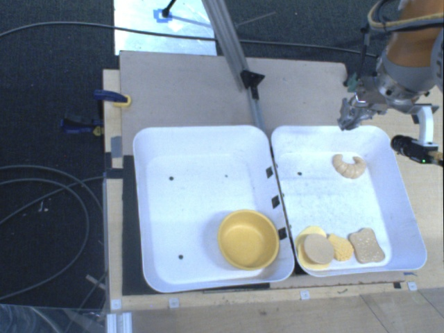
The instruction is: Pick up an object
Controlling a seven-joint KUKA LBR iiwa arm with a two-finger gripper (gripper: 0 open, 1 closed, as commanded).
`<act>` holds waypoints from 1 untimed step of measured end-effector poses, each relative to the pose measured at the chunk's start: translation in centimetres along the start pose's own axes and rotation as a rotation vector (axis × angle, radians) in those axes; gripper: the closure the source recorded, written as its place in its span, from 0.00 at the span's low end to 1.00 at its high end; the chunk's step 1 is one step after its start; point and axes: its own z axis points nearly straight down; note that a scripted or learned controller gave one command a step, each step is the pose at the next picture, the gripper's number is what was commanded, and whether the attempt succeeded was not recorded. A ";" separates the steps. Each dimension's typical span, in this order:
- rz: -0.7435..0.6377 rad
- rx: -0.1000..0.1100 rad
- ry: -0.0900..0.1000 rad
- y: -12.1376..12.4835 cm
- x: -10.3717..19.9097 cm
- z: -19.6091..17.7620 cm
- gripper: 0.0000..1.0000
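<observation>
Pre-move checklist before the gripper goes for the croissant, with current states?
1. Gripper carrying nothing: ok, nothing seen between its tips.
2. Gripper aperture: cannot tell, too small and blurred.
3. Croissant unobstructed: ok, it lies alone in the upper part of the right bin.
4. Gripper over target: not ok, it sits at the bin's far rim, short of the croissant.
5. Neighbours out of the way: ok, the round pieces and cracker sit along the near wall, the yellow bowl in the left bin.

Dark carpet floor with looping cables, tan bench board.
</observation>
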 end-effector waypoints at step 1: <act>-0.003 0.005 0.002 -1.9 5.0 0.7 1.00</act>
